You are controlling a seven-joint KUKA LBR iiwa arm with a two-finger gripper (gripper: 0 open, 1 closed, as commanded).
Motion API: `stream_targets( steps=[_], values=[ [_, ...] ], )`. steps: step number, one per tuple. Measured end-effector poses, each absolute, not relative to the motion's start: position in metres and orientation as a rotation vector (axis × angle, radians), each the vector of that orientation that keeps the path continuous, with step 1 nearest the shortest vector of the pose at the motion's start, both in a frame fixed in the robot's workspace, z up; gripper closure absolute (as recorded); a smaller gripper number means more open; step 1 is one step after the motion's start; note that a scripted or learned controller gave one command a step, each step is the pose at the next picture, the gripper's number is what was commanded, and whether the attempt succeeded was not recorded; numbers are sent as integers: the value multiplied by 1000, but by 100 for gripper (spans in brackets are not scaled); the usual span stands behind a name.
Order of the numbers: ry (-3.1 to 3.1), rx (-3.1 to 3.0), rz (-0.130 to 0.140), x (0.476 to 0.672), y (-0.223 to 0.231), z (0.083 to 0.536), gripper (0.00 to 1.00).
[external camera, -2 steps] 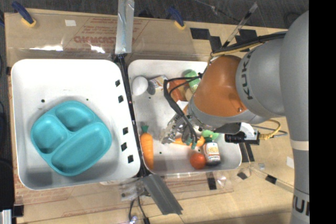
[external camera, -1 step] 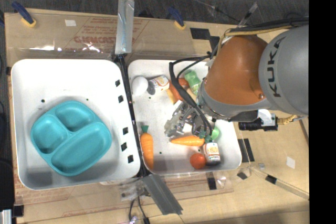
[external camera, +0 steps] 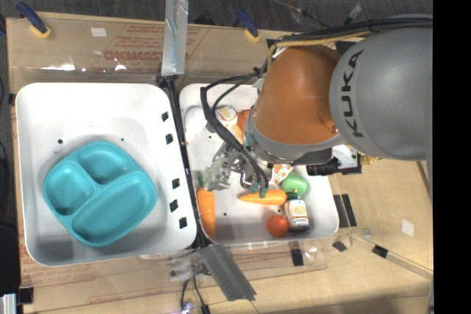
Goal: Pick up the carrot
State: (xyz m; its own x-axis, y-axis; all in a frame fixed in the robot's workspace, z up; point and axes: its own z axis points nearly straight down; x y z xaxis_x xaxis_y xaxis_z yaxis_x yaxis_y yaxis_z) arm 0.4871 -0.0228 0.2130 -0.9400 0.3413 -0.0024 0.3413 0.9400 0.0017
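arm (external camera: 383,84): my grey arm comes in from the right side of the camera view, big and rounded, with black lettering on its side.
orange band (external camera: 298,95): it sits just above my wrist, facing up toward the camera and hiding much of what lies under it.
wrist: bent downward, so I point steeply toward the lower left.
gripper (external camera: 224,169): my metal end hangs low, down-left of the band, with black cables looping round it.
jaws: too cluttered and shaded to tell how they stand.
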Motion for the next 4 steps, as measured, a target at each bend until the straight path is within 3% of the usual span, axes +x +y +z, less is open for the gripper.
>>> stream_targets(
  steps=[1, 2, 3, 4],
  values=[
    [3133, 181, -1, 559, -64, 213, 100],
    [3124, -275, 0, 628, -22, 234, 100],
    [3145, -4, -2, 655, -120, 159, 100],
    [3135, 186, -1, 639, -146, 142, 100]
  ],
)
